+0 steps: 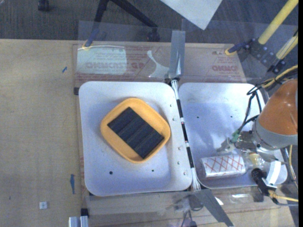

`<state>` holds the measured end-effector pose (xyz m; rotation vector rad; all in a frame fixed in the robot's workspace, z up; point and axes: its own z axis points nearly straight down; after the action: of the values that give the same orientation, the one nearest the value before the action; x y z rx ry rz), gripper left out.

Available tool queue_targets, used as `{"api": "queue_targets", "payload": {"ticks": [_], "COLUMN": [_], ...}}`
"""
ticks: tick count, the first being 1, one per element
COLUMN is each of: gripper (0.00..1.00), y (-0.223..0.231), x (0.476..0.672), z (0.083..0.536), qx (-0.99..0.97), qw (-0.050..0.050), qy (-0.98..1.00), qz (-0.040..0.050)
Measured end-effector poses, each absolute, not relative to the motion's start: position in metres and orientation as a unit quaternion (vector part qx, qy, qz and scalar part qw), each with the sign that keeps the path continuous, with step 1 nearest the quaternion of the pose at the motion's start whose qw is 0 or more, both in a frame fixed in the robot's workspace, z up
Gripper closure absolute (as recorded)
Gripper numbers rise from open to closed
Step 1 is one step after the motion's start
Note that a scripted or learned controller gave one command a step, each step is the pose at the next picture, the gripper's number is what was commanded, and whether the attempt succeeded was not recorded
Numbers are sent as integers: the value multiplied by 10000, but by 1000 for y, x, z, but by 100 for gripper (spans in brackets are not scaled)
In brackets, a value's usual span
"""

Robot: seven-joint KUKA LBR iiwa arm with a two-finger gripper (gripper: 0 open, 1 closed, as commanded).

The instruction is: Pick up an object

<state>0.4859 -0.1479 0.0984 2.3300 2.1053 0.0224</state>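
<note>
One arm only, so no choice of reach. Near right corner of the right bin (208,103): a flat white packet with red lattice print (223,166), long axis left-right, lying along the near wall. My end effector (236,143) sits just behind its right half; whether it's open, I cannot tell. Far left, in the left bin (94,174): a yellow tray with dark ribbed insert (135,129).
</note>
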Motion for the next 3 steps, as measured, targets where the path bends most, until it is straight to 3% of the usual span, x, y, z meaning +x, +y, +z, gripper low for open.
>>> {"api": "queue_targets", "payload": {"ticks": [1,2,3], "gripper": [0,0,0], "y": [-167,-166,-161], "x": [508,488,482], "z": [112,128,135], "qx": [8256,8278,7938], "qw": [-227,-54,-35], "qy": [5637,5609,6082], "qz": [66,95,26]}}
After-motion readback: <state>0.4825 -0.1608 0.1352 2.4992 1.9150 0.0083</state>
